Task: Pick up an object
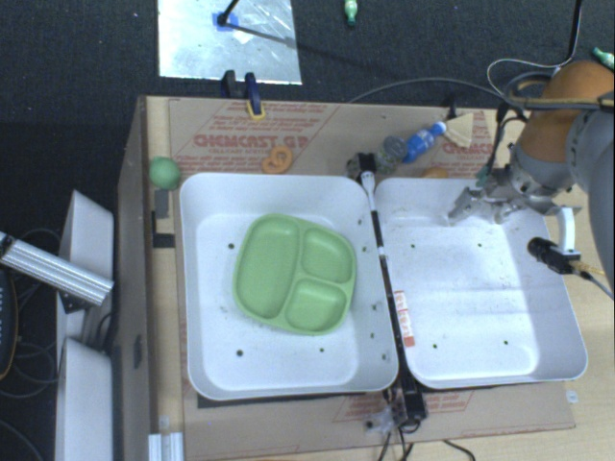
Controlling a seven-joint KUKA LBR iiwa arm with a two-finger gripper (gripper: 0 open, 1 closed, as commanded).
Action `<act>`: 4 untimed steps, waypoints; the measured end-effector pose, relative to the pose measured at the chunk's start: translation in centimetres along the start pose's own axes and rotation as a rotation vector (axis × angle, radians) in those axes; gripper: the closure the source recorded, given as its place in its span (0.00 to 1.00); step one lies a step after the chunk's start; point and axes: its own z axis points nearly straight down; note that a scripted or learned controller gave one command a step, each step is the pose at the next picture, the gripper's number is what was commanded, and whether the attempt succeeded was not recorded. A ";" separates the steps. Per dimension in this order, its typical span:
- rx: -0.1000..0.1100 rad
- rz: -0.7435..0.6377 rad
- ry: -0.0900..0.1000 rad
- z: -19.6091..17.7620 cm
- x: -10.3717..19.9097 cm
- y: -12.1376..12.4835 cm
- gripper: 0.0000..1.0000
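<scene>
Counting two shallow white bins: left bin (207, 286) holds one light-green divided plastic plate (293, 273), lying flat near its centre; right bin (553, 353). Gripper (478, 203) sits over right bin's far edge, well apart from the plate. Fingers too small and blurred; open or closed, can't tell. Arm cut off at right.

The grey arm with the orange band (567, 113) is cut off by the right edge. The two-finger gripper (480, 203) is blurred, over the right white bin's (480, 353) far edge.
</scene>
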 end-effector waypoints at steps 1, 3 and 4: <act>0.002 0.002 0.004 -0.1 -0.8 0.0 0.00; 0.000 0.000 0.000 0.0 -0.2 0.0 0.00; 0.002 0.002 0.003 -0.1 -0.8 0.0 0.00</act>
